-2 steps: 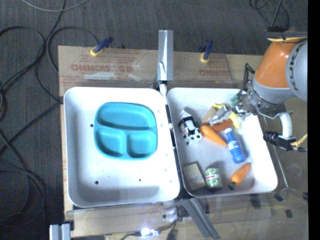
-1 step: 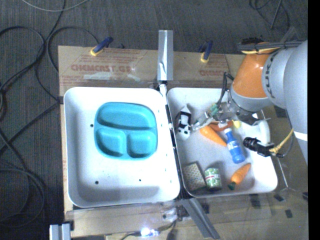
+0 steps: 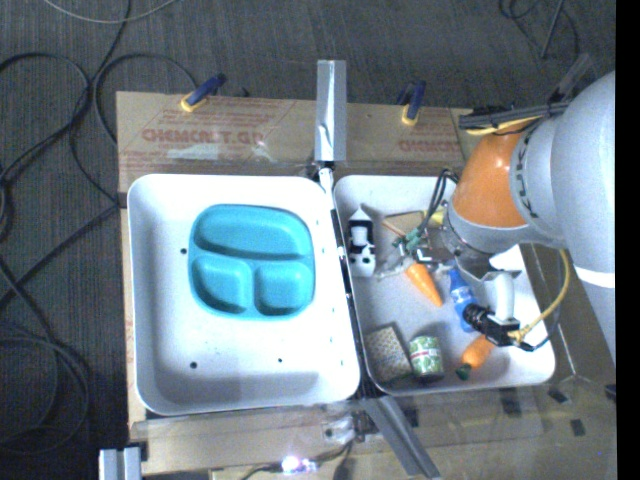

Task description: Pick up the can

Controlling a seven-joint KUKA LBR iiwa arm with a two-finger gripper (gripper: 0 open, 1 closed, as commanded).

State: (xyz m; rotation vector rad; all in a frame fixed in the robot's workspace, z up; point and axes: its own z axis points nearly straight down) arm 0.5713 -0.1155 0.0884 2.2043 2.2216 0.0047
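1. While my arm [image 3: 560,198] reaches in from 3 o'clock, my pincer [image 3: 425,251] hangs over the right bin [image 3: 540,373], a little toward 11 o'clock from that bin's middle.
2. Whether the pincer is open or closed I cannot tell, because my own wrist and its cabling crowd it.
3. The can [image 3: 425,356], with a green label, sits at about 6 o'clock in the right bin, near the front wall and well apart from my pincer. I cannot tell whether it stands upright or lies on its side.
4. Just beside the can, on its 9 o'clock side, lies a mesh-patterned pad [image 3: 385,346].
5. An orange carrot [image 3: 425,284] lies near the bin's middle, between my pincer and the can, with its tip toward 5 o'clock.
6. A second orange piece [image 3: 477,352] lies at 5 o'clock in the bin, near the can on its 3 o'clock side.
7. A black-and-white toy [image 3: 360,246] rests against the bin's 9 o'clock wall, and a brown card [image 3: 405,223] lies at 11 o'clock.
8. The left bin [image 3: 160,348] holds a teal divided tray [image 3: 252,260] toward its 12 o'clock half.
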